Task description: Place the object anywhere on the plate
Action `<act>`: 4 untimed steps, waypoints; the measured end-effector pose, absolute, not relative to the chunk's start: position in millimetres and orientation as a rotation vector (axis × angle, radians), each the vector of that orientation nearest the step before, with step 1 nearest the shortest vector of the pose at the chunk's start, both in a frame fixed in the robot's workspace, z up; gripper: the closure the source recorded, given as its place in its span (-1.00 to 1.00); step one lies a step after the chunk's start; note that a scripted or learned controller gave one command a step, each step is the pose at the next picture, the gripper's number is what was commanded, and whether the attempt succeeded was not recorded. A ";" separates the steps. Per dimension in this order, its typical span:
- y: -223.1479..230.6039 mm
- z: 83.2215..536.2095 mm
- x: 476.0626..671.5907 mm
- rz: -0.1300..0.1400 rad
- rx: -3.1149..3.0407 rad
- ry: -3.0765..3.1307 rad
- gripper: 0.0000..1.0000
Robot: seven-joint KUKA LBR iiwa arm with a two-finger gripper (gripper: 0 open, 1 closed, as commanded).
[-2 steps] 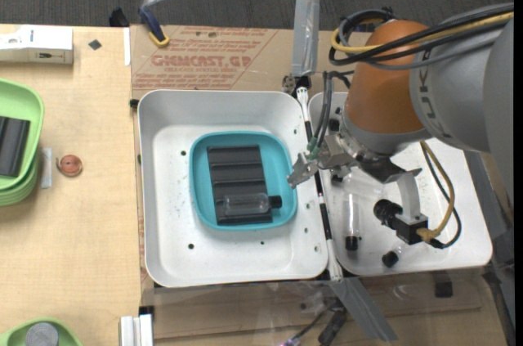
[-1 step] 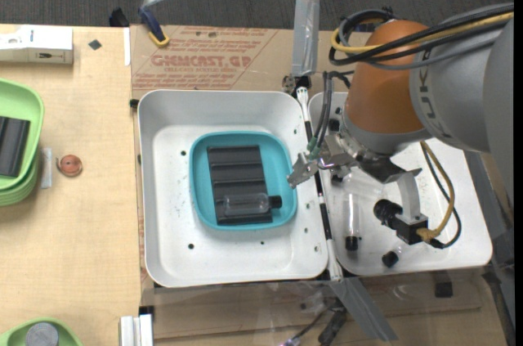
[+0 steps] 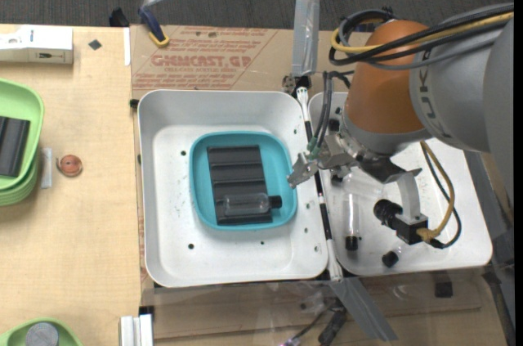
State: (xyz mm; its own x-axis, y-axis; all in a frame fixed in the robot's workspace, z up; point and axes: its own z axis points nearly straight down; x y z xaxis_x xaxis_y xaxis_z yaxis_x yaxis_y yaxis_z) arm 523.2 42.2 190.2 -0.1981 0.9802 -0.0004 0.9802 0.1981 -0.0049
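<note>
Red print on the brown cardboard sheet (image 3: 208,54) at twelve o'clock of the left bin reads roughly "CHEMCAST", followed by letters too faint to make out, with smaller unreadable lines above and below. On the grey arm (image 3: 458,83), part of the maker's lettering shows beside the orange band, cut off by the curve of the housing. A white box (image 3: 34,46) at the far ten o'clock corner of the table (image 3: 82,254) carries small dark printing that is too small to read.

Two white bins stand side by side. The left bin (image 3: 163,246) holds one teal plate (image 3: 200,173), and on that plate lies one black ribbed block (image 3: 237,181) with a clear piece over its six o'clock end. The right bin (image 3: 466,246) holds one clear tube with a dark tip (image 3: 350,226) and one small black knob (image 3: 390,258) near its six o'clock edge.

The jaws (image 3: 304,170) hang over the wall between the two bins, at three o'clock of the plate, just beside the block's corner; whether they are parted or closed I cannot tell, and nothing is seen between them.

At nine o'clock sits one green tray (image 3: 29,111) with a dark item inside, and near it one small orange disc (image 3: 70,165).
</note>
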 end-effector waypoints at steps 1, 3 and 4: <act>42.2 190.2 523.2 0.006 -1.987 -2.429 -1.00; 42.2 190.2 523.2 0.006 -1.987 -2.429 -1.00; 42.2 190.2 523.2 0.006 -1.987 -2.429 -1.00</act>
